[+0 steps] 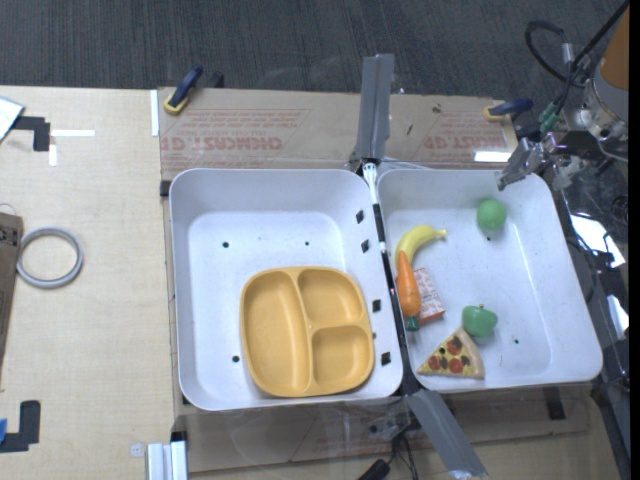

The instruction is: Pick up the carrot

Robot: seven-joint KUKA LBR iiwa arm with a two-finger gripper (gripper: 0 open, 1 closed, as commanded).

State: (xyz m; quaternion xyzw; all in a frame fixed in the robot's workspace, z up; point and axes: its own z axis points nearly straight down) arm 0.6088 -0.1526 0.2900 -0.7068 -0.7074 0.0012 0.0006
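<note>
The carrot lies in the right bin, hard against that bin's left wall beside the divider between the two bins. Its long axis runs nearly up and down in the camera view, the orange body uppermost and a green tip at the lower end. A banana curves just above its top, touching or nearly so, and a red-and-white packet lies against its right side (so the free flank is the narrow one next to the wall). Below and to the right sit a green pepper-like toy and a pizza slice; a green ball rests nearer the bin's far right corner.

From the end effector, the carrot lies down and to the left, across much of the right bin, well apart. The end effector hovers over the bin's upper right corner, at the rim, with the arm reaching in from the right under a tangle of cables. Whether it is spread or closed I cannot tell at this size; nothing is visibly between its tips.

The left bin holds a yellow divided plate.
</note>
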